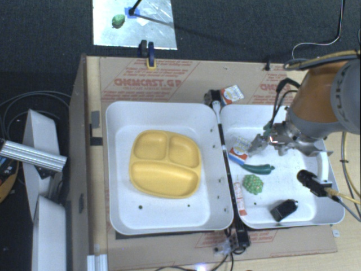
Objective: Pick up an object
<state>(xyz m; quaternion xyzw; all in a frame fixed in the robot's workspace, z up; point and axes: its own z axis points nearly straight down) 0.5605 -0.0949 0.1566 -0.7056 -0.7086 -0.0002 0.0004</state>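
Yellow tray [165, 164], white bins [124, 208], green ball [252, 184]

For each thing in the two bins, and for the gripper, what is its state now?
Yellow plate: lies flat in the left bin, right side up, its compartments bare.
Green ball: rests on the floor of the right bin, untouched.
Toothbrush: lies flat beside the ball.
Black block: lies near the front wall of the right bin.
Gripper: low over the right bin, above the toothbrush; no object visible in it.

Robotics lab: cardboard-lined bench [169, 78] on dark carpet, two white bins [121, 168], loose cables [17, 103], aluminium extrusion [34, 156], KUKA arm [324, 100] reaching in.
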